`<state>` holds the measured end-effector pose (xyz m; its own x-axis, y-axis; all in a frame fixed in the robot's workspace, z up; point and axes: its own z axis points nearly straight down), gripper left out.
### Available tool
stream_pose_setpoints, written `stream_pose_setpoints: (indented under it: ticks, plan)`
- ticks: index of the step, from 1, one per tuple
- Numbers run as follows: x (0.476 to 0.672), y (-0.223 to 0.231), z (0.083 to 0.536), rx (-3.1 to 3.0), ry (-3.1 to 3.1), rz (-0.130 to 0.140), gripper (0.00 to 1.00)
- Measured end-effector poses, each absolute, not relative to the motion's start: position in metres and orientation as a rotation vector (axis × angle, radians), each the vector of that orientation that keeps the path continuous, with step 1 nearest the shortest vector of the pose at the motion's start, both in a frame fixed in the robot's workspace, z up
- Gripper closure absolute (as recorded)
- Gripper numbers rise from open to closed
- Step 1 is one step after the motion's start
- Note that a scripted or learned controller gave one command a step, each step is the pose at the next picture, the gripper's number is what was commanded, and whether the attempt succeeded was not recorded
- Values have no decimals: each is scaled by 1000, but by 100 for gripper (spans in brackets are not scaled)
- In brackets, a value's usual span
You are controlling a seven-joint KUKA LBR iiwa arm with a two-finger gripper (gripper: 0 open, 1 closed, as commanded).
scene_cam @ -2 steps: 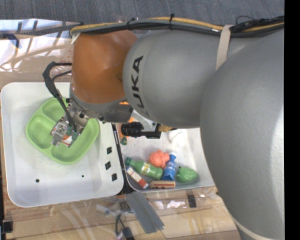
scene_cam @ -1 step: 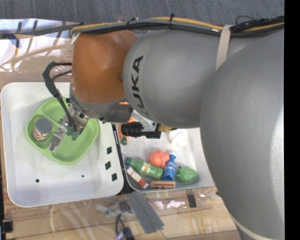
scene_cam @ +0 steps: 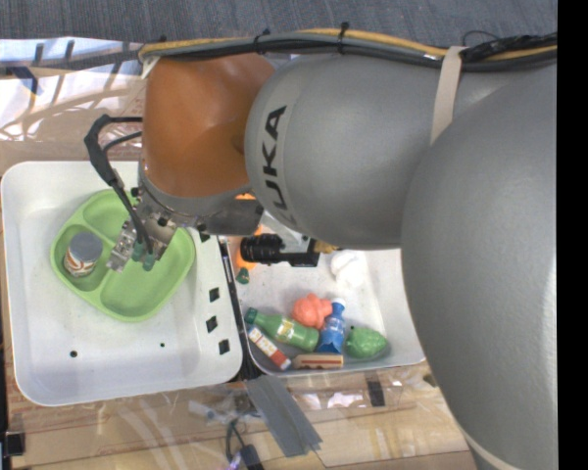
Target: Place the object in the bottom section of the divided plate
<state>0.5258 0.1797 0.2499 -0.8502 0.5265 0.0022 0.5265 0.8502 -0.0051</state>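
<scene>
A green divided plate (scene_cam: pixel 167 272) lies in the left white bin (scene_cam: pixel 39 360). A small round grey-and-brown object (scene_cam: pixel 80 254) rests in the plate's left section. My gripper (scene_cam: pixel 137 251) hangs low over the middle of the plate, just right of that object and above the large lower section (scene_cam: pixel 132 297). The big grey arm with its orange band hides the plate's upper right part, and I cannot see anything held in the gripper.
The right bin (scene_cam: pixel 397 355) holds a green bottle (scene_cam: pixel 284 330), an orange-red lump (scene_cam: pixel 314 310), a small blue bottle (scene_cam: pixel 334 329), a green item (scene_cam: pixel 368 343), a white item (scene_cam: pixel 350 263) and a brown bar (scene_cam: pixel 318 360). The arm covers most of that bin.
</scene>
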Motion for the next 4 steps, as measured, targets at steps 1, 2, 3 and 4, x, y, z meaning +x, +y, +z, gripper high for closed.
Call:
stream_pose_setpoints:
  ticks: [1, 2, 3, 4]
  plan:
    - [526, 180, 250, -858, -3019, 7, 0]
    - [537, 199, 278, -597, -3084, 2, 0]
    - [537, 200, 278, -597, -3084, 2, 0]
    - [537, 200, 278, -596, -3084, 2, 0]
